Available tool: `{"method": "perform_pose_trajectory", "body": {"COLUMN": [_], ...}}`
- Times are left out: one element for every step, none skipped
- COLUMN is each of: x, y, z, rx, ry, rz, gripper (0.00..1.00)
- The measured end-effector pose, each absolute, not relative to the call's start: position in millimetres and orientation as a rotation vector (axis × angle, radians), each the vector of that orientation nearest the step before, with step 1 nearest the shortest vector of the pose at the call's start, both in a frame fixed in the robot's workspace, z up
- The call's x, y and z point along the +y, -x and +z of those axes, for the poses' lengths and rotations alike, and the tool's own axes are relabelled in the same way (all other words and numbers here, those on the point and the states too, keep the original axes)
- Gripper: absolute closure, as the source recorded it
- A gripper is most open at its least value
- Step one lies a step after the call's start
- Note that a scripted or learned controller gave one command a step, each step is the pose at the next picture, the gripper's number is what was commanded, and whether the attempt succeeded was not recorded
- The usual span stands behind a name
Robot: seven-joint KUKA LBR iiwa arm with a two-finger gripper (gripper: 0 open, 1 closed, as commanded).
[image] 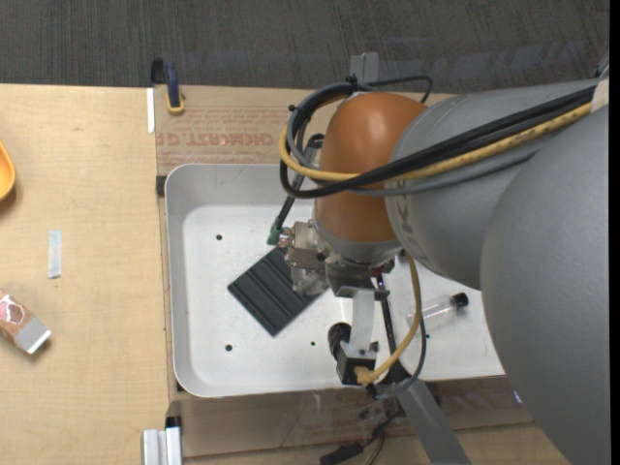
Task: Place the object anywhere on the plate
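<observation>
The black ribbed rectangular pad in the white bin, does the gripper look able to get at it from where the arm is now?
Probably yes. The black ribbed rectangular pad lies flat on the white bin floor with nothing on top, and the grey arm's wrist hangs right beside it. The gripper itself is hidden under the arm.

grey arm [465, 192] over white bin [194, 289], dark ridged plate [266, 294] inside

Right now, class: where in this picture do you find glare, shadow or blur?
Camera view: a soft sheen on the arm's orange band; the arm shades the white bin floor beneath it, around the dark ridged pad; the near grey arm looks slightly soft.
</observation>
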State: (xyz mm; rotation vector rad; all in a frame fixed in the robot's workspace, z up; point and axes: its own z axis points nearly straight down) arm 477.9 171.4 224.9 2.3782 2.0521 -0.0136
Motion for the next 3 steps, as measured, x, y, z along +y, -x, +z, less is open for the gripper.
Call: {"method": "perform_pose_trajectory", "body": {"x": [171.4,171.4,171.4], "y": [-477.9,-477.9,-477.9], "z": [224.9,224.9,224.9], "rx": [2.052,2.052,2.052], "ry": [-2.378,-2.379,-2.379], "rz": [-0.014,-0.014,-0.014], "gripper": [0.00,0.00,0.00]}}
